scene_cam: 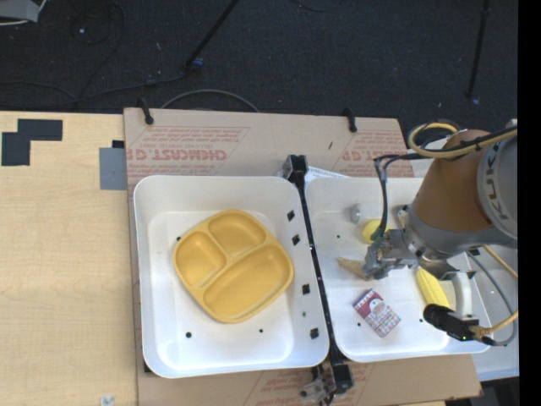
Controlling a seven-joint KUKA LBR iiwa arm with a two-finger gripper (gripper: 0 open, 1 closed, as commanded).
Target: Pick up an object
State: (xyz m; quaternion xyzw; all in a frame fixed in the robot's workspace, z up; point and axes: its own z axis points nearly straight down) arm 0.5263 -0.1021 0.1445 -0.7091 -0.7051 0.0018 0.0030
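Nearest, a small red-and-white printed packet [377,312] lies flat in the right bin [338,227], just below the end effector [378,263], whose state I cannot tell. Its writing is unreadable. Yellow corn [433,288] lies right of it.

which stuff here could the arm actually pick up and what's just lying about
Part of the job:
- end effector, down in the right white bin
- yellow plastic corn cob
- small red and white patterned packet
- small yellow rounded piece
- tan flat piece

Just lying about:
- yellow divided plastic plate in the left white bin
- brown cardboard sheet under both bins
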